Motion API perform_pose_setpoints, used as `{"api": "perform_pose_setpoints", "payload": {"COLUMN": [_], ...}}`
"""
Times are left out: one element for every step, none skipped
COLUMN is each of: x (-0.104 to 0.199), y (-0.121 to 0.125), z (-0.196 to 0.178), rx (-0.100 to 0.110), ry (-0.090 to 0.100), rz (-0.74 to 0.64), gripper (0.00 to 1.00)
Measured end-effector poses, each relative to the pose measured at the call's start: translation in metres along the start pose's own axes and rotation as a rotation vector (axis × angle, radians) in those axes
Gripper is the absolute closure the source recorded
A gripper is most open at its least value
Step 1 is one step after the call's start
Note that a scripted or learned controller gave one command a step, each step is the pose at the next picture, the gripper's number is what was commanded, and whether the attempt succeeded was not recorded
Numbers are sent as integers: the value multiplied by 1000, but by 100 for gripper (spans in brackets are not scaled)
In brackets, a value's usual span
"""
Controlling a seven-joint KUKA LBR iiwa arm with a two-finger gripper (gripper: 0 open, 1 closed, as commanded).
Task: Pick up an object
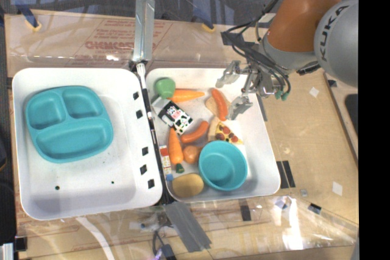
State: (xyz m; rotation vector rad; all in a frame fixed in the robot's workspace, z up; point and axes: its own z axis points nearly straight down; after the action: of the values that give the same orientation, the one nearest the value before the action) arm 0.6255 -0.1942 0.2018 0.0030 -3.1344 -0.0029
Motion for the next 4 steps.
{"api": "perform_pose_setpoints", "payload": {"x": [-32, -32, 2, 0], "y": [22, 24, 80, 125], "z": [113, 107, 116, 13], "rx": [1, 0, 17, 9], "ry": [-5, 2, 6, 0], "rz": [235, 227, 412, 933], "gripper": [0, 100, 100, 100]}}
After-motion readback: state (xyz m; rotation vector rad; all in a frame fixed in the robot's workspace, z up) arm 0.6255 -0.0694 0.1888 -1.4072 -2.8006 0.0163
